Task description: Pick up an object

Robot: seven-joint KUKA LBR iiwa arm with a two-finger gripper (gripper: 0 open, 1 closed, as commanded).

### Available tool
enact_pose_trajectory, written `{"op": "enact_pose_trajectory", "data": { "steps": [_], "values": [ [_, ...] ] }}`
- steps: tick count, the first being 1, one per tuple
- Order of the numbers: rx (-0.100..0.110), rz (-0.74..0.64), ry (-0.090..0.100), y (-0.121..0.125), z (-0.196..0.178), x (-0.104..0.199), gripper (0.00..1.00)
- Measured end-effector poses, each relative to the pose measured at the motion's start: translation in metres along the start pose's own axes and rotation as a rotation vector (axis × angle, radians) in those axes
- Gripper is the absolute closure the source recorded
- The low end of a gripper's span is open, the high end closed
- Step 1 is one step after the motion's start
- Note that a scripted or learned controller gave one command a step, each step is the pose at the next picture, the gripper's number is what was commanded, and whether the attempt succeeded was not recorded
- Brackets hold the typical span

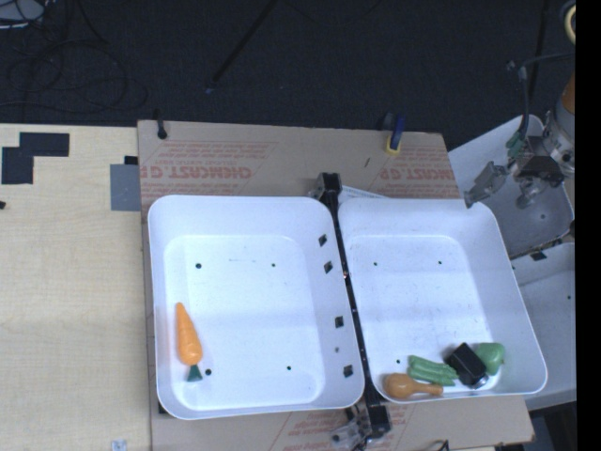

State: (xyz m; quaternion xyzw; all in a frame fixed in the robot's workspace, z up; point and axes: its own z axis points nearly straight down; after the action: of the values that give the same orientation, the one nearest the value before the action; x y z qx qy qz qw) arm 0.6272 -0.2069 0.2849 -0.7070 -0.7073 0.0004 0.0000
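Note:
An orange toy carrot [188, 334] lies near the front left corner of the left bin [235, 216]. At the front of the right bin [423, 222] sits a cluster: a tan gourd-shaped toy [409, 386], a green pod [431, 370], a black block [467, 365] and a green piece [491, 352] behind it. My gripper [522, 169] hangs at the view's right edge, outside the right bin's far right corner and well away from all the objects. Nothing shows in its grasp.
The two bins stand side by side on a cardboard sheet [282, 158], joined by a black divider strip [340, 280]. A blue and yellow clip [395, 135] sits at the cardboard's far edge. A light wooden table [66, 299] extends to the left.

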Motion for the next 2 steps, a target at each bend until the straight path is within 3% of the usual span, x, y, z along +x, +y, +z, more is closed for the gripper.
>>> {"op": "enact_pose_trajectory", "data": {
  "steps": [1, 2],
  "values": [
    [-0.003, -0.005, 0.002, 0.018, -0.034, 0.061, 0.00],
    [-0.006, -0.009, 0.003, 0.017, -0.099, 0.142, 0.00]
  ]
}}
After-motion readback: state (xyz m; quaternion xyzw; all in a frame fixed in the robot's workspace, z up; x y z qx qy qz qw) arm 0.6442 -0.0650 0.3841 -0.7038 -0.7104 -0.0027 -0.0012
